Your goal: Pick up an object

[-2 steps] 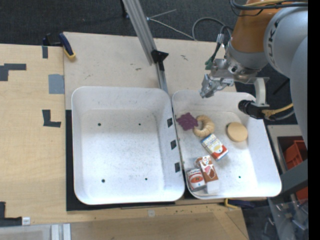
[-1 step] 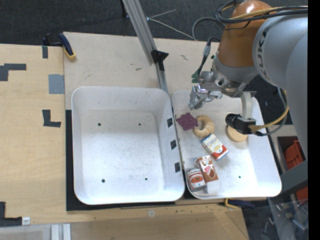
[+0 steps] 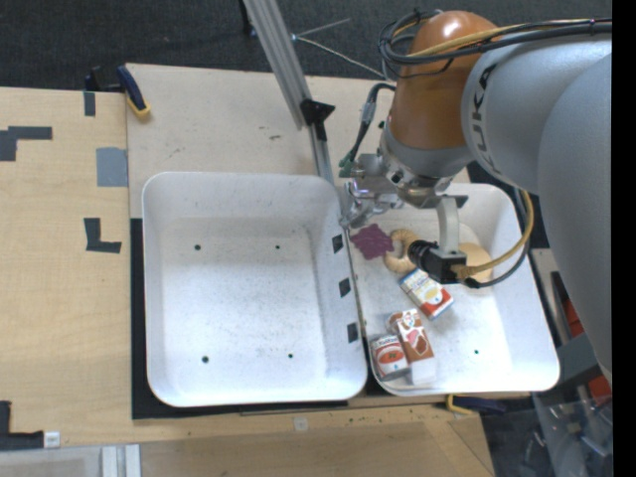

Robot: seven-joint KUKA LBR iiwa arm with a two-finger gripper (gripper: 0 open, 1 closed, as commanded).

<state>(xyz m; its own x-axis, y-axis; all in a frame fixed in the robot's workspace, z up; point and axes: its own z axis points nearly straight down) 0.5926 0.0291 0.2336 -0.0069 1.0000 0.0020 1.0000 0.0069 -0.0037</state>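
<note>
Two white bins (image 3: 238, 386), cartons (image 3: 407, 341) in right one, end effector (image 3: 360, 207) state unclear.

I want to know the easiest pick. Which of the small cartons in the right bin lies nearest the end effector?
The white carton with the blue end, lying tilted beside the wooden piece; the two red-and-white cartons lie closer to the bin's front rim.

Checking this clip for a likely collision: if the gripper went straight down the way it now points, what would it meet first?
Probably the purple piece, lying on the right bin floor just below the gripper. Depth is hard to judge here; it could instead land near the bin's left wall.
</note>
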